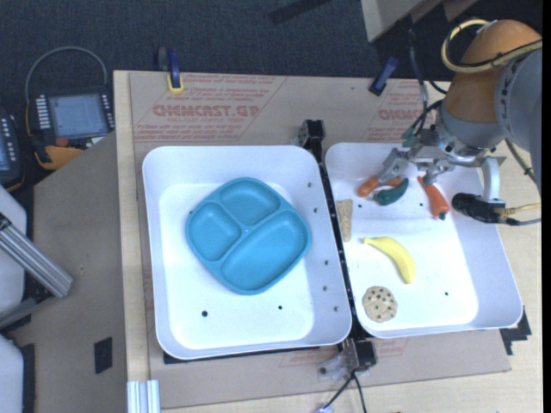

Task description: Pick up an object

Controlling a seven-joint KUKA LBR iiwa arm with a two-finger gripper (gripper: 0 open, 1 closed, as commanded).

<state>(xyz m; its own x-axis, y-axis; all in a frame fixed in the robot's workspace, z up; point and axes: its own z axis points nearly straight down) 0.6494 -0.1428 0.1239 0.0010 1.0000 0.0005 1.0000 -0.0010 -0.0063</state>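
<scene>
Gripper (pixel 409 173) sits in the far part of the right white bin (pixel 482 312), fingers spread wide, and I see a dark teal object (pixel 392 194) between them. Nearer than that object lie a yellow plastic banana (pixel 392 255) and a round speckled cookie (pixel 379 302).

light: bright, even | shadows: soft | focus: sharp | glare: mild

Divided plate (pixel 249 235) in left bin (pixel 164 256); banana (pixel 392 255), cookie (pixel 379 303) in right bin (pixel 482 282).
</scene>
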